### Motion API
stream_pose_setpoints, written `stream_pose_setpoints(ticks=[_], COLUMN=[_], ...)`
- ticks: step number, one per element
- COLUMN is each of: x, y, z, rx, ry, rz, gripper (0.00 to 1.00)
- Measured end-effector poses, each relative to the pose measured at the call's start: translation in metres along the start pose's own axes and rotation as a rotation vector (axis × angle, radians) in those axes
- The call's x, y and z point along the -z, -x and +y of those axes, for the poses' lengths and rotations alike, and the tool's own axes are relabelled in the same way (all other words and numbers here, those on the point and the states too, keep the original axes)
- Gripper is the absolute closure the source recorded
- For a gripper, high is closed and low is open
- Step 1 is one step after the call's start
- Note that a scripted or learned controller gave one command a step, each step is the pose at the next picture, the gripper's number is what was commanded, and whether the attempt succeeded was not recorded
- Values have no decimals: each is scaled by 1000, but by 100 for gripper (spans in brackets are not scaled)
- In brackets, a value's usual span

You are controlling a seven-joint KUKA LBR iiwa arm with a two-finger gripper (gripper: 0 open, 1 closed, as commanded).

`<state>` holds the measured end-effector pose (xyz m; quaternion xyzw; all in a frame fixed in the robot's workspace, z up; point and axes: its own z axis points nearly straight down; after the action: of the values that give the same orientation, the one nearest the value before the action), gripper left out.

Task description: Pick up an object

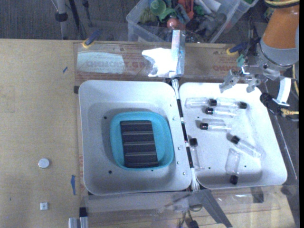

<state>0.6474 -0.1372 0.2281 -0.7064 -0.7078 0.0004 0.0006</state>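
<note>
Bright overhead light; glare washes right bin (273, 172); slightly soft focus.

Both white bins (90, 127) look like smooth, slightly glossy plastic. The vials (216, 125) are clear with black caps. The tabletop (33, 103) is matt, pale wood.

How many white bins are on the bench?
2: the left bin holds a blue tray; the right bin holds small clear tubes with black caps.

We are seeing a light-blue plastic tray (164, 141) with a black ribbed pad (138, 143), clear plastic tubes with black caps (216, 125), two white bins (90, 127), and a tan wooden table (33, 103).
</note>
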Motion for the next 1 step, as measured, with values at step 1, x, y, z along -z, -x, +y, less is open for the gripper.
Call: stream_pose_setpoints(ticks=[1], x=[-116], y=[-26], z=[-14], rx=[42], ry=[33], rz=[-8], gripper=[0])
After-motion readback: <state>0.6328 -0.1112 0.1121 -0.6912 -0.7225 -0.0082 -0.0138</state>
